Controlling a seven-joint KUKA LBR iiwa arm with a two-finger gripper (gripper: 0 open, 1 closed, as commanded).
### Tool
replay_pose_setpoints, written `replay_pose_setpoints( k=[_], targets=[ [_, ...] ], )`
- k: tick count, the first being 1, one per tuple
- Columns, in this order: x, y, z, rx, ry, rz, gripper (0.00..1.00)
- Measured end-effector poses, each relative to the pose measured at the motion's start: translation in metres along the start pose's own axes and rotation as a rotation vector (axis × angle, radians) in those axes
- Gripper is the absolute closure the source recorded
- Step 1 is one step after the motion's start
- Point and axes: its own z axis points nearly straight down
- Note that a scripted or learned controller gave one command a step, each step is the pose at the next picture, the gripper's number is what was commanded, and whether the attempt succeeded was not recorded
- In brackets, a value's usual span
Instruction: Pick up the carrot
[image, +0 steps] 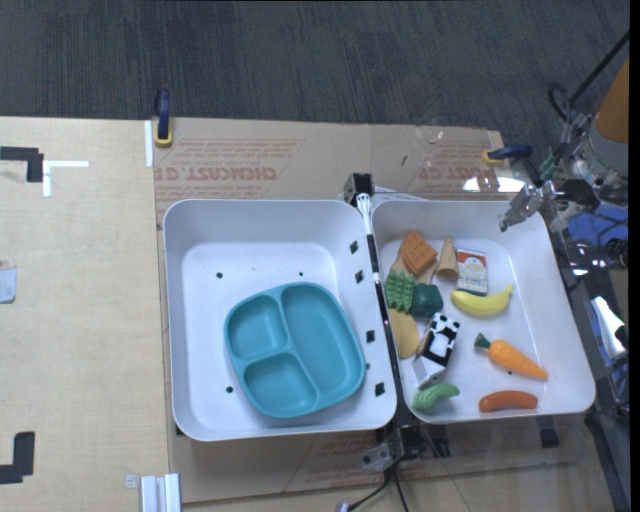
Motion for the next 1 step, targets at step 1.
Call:
replay_pose_setpoints(
  k=[1],
  targets=[
    [0.0235,-0.0395,0.0791,-0.003,0.000,-0.398,0.00]
  ],
)
